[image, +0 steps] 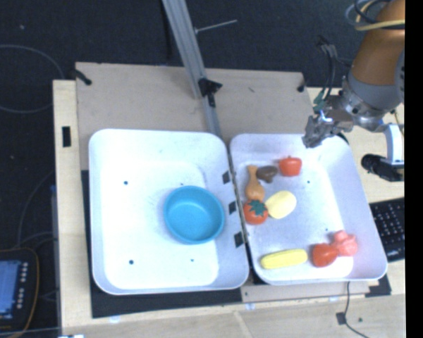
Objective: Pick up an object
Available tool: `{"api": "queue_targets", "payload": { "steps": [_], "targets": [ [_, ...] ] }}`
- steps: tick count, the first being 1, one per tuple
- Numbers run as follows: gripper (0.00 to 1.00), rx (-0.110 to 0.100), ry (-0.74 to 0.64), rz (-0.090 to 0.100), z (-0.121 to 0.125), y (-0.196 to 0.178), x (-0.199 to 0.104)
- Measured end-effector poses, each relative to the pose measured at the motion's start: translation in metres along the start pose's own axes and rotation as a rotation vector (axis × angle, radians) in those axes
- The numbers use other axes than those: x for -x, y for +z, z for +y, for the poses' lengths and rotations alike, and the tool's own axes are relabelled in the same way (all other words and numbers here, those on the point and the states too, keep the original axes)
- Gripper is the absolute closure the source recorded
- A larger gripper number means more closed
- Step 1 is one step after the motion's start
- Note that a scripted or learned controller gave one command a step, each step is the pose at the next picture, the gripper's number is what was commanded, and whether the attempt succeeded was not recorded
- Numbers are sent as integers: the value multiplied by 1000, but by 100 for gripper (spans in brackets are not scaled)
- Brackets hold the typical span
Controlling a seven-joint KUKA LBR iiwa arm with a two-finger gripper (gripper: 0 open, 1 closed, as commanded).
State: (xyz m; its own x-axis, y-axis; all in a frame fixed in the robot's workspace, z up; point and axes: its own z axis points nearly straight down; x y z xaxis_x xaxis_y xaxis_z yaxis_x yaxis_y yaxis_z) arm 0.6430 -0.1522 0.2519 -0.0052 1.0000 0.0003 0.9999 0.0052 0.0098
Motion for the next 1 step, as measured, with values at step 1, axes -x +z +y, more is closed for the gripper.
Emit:
{"api": "queue_targets", "payload": {
  "steps": [1],
  "targets": [
    [100, -6, -2, -1, 1, -2, 0]
  ]
}}
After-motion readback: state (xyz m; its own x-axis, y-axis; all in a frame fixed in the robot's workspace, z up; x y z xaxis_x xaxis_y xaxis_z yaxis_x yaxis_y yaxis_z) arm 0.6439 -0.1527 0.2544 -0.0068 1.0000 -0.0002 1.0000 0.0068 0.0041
